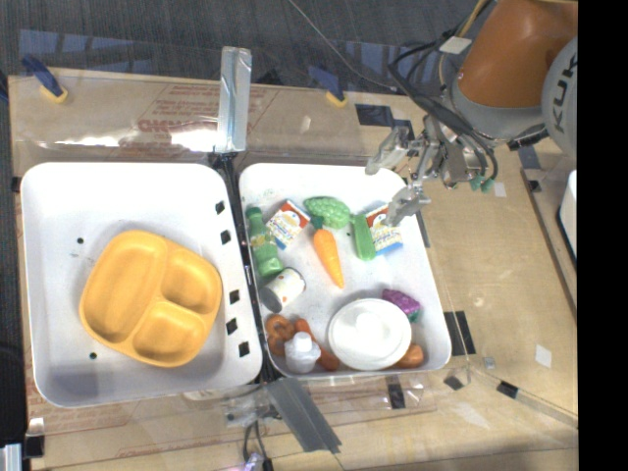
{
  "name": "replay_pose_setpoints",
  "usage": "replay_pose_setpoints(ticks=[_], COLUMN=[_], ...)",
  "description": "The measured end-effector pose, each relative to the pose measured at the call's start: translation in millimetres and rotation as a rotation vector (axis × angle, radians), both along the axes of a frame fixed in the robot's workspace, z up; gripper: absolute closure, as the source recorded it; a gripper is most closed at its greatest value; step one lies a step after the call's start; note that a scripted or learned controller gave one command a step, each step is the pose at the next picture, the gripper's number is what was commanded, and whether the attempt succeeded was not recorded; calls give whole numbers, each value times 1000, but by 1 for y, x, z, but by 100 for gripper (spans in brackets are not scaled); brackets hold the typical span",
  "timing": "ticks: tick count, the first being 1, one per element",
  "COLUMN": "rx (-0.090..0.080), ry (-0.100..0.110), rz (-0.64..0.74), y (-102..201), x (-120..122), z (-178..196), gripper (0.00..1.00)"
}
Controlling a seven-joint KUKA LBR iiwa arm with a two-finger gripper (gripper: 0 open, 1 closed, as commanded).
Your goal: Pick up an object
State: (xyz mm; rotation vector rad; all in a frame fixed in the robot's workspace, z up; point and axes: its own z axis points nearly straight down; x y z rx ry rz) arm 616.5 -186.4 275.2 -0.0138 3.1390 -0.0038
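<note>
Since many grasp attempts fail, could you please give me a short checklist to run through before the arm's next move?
1. End effector above the right bin: ok, over its upper right corner.
2. End effector free of any object: ok, nothing seen in it.
3. Targets present: ok, carrot and green bottle lie in the right bin.
4. Target lying clear of its neighbours: not ok, items crowded.
5. Yellow tray out of the way: ok, in left bin.

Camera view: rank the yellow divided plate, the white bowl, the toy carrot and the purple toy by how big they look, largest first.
1. Yellow divided plate, in the left bin.
2. White bowl, in the right bin.
3. Toy carrot.
4. Purple toy, partly hidden behind the bowl, so its full size is unsure.
</note>
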Motion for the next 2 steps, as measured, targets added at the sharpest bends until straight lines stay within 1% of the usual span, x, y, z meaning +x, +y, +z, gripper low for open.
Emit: replay_pose_setpoints(ticks=[1, 2], rx=[4, 5], ry=[9, 8], rz=[-1, 36], y=[27, 38], x=[-29, -19], z=[-105, -187], gripper=[0, 0])
